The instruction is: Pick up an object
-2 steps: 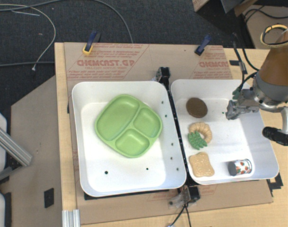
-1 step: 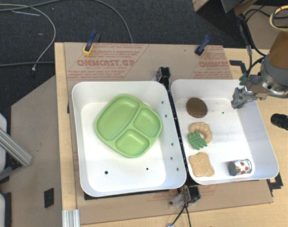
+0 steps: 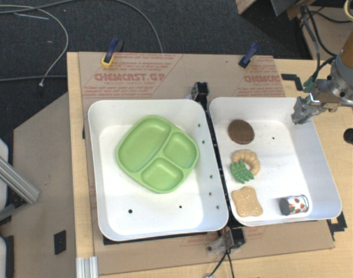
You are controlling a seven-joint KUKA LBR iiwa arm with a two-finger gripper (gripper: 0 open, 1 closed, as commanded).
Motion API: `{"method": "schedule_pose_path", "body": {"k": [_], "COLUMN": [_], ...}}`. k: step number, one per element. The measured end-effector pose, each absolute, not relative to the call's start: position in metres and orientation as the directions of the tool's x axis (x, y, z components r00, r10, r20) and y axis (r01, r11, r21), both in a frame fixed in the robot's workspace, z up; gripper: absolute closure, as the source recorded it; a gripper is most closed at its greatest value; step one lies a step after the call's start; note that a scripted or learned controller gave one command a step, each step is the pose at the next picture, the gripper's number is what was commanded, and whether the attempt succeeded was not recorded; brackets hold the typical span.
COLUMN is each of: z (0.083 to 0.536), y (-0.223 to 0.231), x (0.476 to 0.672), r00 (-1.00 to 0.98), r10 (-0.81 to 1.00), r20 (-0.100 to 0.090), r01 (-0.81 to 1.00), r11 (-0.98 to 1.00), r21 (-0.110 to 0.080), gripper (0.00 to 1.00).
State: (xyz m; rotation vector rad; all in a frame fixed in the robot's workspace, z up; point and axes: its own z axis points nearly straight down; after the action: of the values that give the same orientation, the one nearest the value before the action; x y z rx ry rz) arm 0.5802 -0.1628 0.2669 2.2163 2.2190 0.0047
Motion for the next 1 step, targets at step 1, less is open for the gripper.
{"method": "schedule_pose_path", "body": {"k": [1], "z": [0.2549], "y": [-0.1023], "x": [0.5746], "r00": [-0.006], "r10": [1.0], "r20": [0.003], "r01": [1.0], "r11": [0.006], "r21": [-0.003], "gripper": [1.0]}}
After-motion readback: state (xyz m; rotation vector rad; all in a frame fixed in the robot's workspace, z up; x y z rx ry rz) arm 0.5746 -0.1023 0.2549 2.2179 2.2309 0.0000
